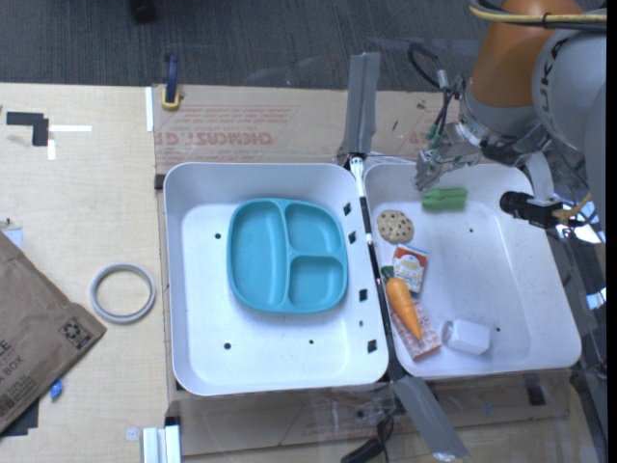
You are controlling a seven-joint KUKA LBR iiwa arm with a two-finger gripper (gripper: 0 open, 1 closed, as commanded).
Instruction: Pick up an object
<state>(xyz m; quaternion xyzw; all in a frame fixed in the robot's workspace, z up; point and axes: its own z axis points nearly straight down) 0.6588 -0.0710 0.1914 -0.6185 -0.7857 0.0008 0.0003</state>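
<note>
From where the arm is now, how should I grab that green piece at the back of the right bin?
Take the green piece across its short width, at its middle, coming straight down. It lies flat with its long axis running left-right and bare floor in front of it. The gripper hovers just behind it near the bin's back wall, so probably only a short move forward is needed.

The two white bins (183, 287) looked like smooth, faintly glossy plastic. The turquoise divided plate (287, 256) in the left one had a matt plastic finish. The bench (77, 201) was pale wood grain, with brown cardboard (251, 128) beyond the bins.
</note>
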